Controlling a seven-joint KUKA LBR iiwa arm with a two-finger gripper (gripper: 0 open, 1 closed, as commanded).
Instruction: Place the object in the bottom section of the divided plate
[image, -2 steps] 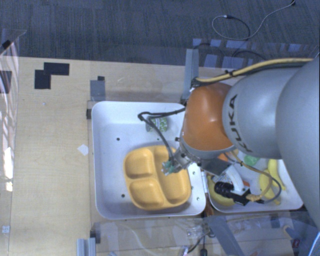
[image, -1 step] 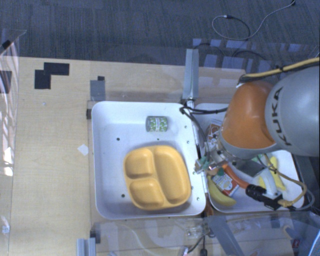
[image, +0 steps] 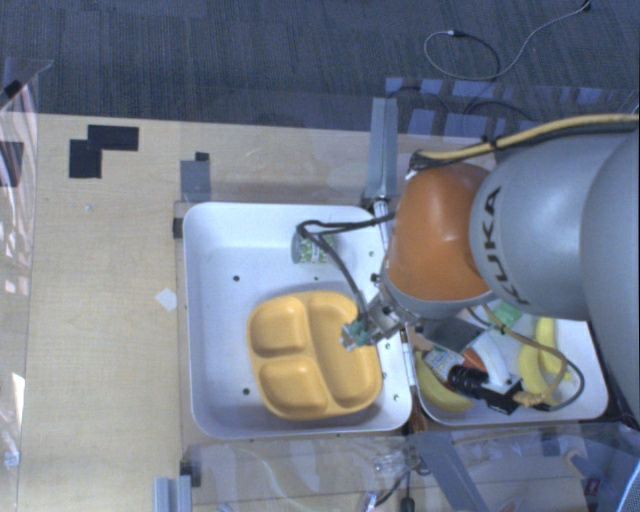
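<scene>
- From my screen I see the arm (image: 540, 230) reaching in from the right, its grey body and orange band covering much of the right bin (image: 590, 400).
- The gripper (image: 362, 330) sits low over the left bin (image: 215, 300), right at the right-hand edge of the yellow divided plate (image: 310, 355).
- I cannot tell how the jaws stand; the wrist and its cabling hide them from me.
- A small greenish bit shows at the gripper's tip, touching or just over the plate's large right section; I cannot make out whether it is an object or part of the tool.
- The plate lies in the lower middle of the left bin, with two smaller sections on its left side and one long section on its right.
- A black cable (image: 330, 245) loops from the wrist across the upper part of the left bin.
- In the right bin I see yellow items (image: 545, 345) and a black piece (image: 480, 385), partly hidden under the arm.
</scene>
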